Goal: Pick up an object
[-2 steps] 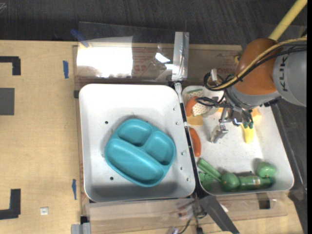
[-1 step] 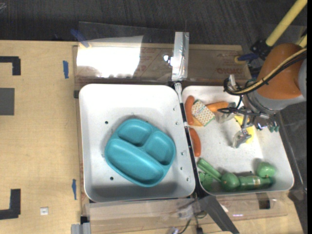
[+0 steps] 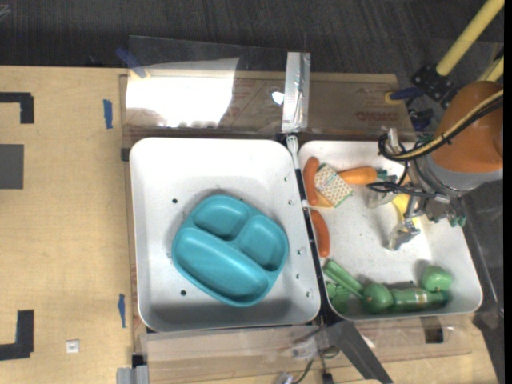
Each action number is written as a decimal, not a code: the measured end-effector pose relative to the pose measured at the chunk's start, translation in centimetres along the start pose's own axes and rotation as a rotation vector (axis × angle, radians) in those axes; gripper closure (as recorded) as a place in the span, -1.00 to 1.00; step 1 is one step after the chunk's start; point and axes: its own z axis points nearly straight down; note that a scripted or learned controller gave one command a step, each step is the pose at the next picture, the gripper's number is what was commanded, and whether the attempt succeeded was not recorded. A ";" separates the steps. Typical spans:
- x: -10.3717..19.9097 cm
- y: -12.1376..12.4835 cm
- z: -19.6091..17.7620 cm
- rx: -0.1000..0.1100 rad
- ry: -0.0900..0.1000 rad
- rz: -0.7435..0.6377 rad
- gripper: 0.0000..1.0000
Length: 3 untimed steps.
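Tool (image 3: pixel 402 234) hangs low over the right bin (image 3: pixel 468 250), about mid-bin and nearer its right wall, above bare white floor. I cannot tell how far open it is from this slant, and no object shows in its hold.

Candidates, all placed by the right bin:
- carrot (image 3: pixel 358 175) – toward the bin's far wall, lying crosswise, its sides mostly free.
- waffle square (image 3: pixel 331 187) – far-left part of the bin, at the carrot's left end; touching or just beside, I cannot tell which.
- sausage (image 3: pixel 320 230) – lying along the bin's left wall.
- green pieces (image 3: pixel 388 294) – bunched along the bin's near wall, touching one another.

Judgement: these look like toy food – likely light, stiff, not fragile, with smooth skins that may slip. The carrot seems the best pick. Take it across its short axis at the thicker middle, not at the taper, where a pinch could squirt it out. The sausage leaves little room on the wall side, and the green cluster is too crowded for a clean approach.

The left bin (image 3: pixel 152 166), beside the right bin, holds a teal plate (image 3: pixel 230 249), which is broad and shallow and looks awkward to grasp.
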 end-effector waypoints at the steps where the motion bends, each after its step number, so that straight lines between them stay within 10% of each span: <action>1: -0.5 0.0 -1.5 0.005 -0.016 -0.001 1.00; 2: -2.1 5.0 -13.5 0.003 -0.008 -0.061 1.00; 3: -4.9 -1.5 -23.7 0.004 -0.005 -0.298 1.00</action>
